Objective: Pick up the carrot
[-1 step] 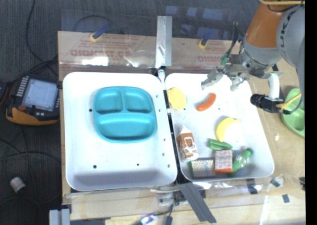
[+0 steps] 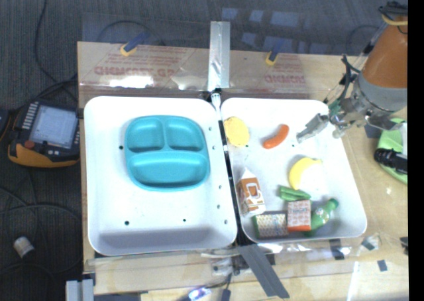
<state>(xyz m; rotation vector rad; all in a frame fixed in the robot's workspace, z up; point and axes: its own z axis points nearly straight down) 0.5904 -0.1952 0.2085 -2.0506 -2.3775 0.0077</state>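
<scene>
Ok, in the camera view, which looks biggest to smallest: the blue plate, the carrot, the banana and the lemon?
1. blue plate, by far the biggest.
2. banana and lemon, which look about the same, so I won't rank them.
3. carrot, the smallest and thinnest.

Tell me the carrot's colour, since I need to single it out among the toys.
Orange-red, the small elongated carrot in the right bin, camera view.

Orange carrot (image 2: 275,136), yellow banana (image 2: 303,172), turquoise plate (image 2: 167,152), white bins (image 2: 106,180).
</scene>
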